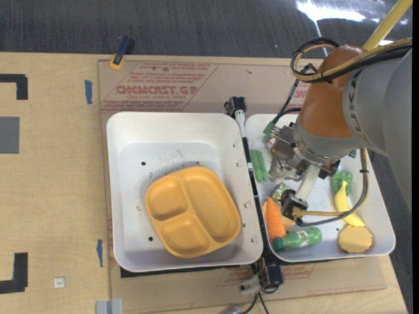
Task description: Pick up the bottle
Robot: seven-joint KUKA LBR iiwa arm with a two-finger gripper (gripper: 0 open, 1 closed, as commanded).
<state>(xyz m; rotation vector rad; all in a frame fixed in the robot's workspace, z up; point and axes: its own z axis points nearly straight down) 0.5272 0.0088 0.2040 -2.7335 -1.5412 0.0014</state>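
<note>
The bottle (300,238) is green with a pale label and lies on its side near the front edge of the right bin (383,224). My gripper (283,174) hangs low over the left half of that bin, below the orange wrist band. It is behind the bottle and apart from it, roughly a hand's width toward the back. The wrist covers whatever lies directly under the gripper.
An orange carrot (275,218) lies just left of the bottle. A banana (344,201) and a round yellow fruit (355,241) sit at the right. A green pod (259,165) rests by the bin's left wall. The left bin (124,175) holds a yellow divided plate (191,211).
</note>
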